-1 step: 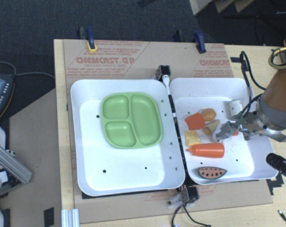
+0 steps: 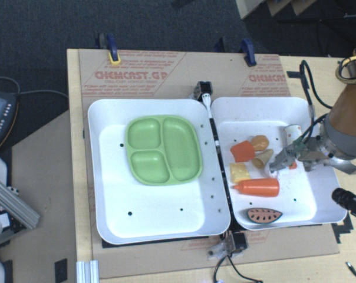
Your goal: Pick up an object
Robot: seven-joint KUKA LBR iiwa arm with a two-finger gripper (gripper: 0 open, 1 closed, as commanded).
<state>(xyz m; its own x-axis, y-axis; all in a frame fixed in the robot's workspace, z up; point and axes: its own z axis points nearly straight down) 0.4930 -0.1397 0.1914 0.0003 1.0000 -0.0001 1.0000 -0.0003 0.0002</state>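
The right bin (image 2: 296, 108) holds several toy foods: a red-orange chunk (image 2: 243, 151), a tan bread-like piece (image 2: 260, 141), a brown cone-shaped piece (image 2: 262, 160), a yellow piece (image 2: 239, 172), a long orange-red carrot (image 2: 257, 187) and a watermelon slice (image 2: 264, 216). My gripper (image 2: 284, 156) hangs low in the right half of this bin, just right of the brown piece and above the carrot's right end. A small red bit (image 2: 292, 165) shows right at the gripper's tip. I cannot make out whether it is held.
The left bin (image 2: 107, 175) carries a green three-compartment plate (image 2: 164, 149). A ridge with a black cable (image 2: 213, 140) divides the two bins. The arm (image 2: 346, 128) comes in over the right bin's right wall. Blue and yellow clamps (image 2: 112, 49) sit at the bench's far edge.
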